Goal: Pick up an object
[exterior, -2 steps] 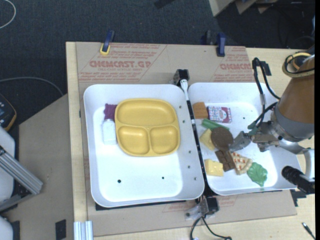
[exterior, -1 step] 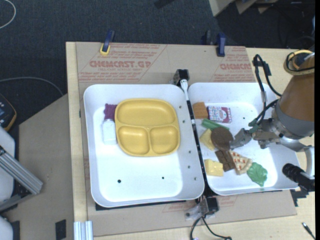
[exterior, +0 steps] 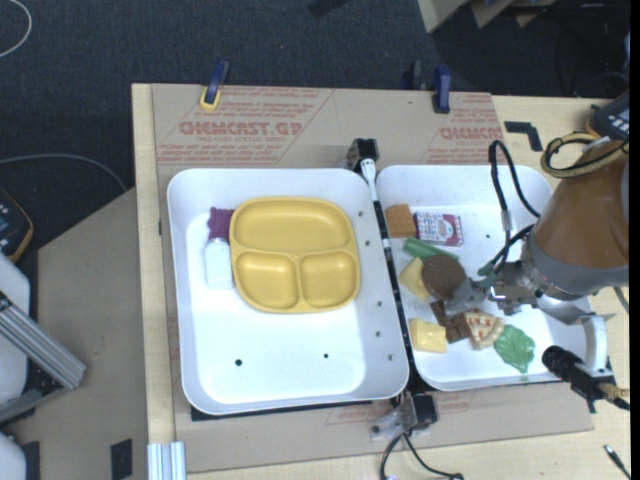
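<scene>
The right bin [exterior: 470, 183] holds several toy foods: a red and white packet [exterior: 438, 228], a brown block [exterior: 400, 220], a dark brown round piece [exterior: 440, 271], a yellow wedge [exterior: 428, 336], a pizza slice [exterior: 486, 330] and a green leaf [exterior: 515, 348]. My gripper [exterior: 468, 296] reaches in from the right and sits low over the middle of this pile, just right of the brown round piece and above the pizza slice. The grey wrist hides what lies directly beneath it.
The left bin [exterior: 200, 298] holds a yellow divided plate [exterior: 295, 253], with a purple item [exterior: 219, 222] and a white bottle [exterior: 217, 264] beside its left rim. Black cables [exterior: 500, 183] loop over the right bin's far side. Clamps stand at the bench's back edge.
</scene>
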Action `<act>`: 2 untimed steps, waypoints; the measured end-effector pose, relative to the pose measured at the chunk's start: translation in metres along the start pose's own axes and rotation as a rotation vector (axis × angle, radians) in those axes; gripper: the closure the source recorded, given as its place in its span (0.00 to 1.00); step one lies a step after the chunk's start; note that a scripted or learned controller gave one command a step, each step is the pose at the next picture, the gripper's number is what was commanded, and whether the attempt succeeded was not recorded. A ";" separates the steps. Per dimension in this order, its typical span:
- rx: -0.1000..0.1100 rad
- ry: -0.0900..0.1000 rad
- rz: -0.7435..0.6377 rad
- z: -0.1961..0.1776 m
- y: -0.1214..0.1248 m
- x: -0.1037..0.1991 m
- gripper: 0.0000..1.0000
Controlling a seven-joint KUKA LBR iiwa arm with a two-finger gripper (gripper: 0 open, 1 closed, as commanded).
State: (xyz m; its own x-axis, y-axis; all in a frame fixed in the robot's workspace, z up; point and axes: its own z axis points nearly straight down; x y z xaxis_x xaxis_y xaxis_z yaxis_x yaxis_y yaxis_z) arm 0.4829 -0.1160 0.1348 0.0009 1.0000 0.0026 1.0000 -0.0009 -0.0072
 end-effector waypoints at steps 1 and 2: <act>-0.012 -0.009 0.002 0.049 0.002 -0.003 0.00; -0.025 -0.011 0.002 0.033 0.005 -0.004 1.00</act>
State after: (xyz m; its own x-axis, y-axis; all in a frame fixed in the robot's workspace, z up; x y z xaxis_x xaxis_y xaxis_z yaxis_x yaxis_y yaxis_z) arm 0.4877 -0.1197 0.1022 0.0031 1.0000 -0.0089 0.9998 -0.0029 0.0178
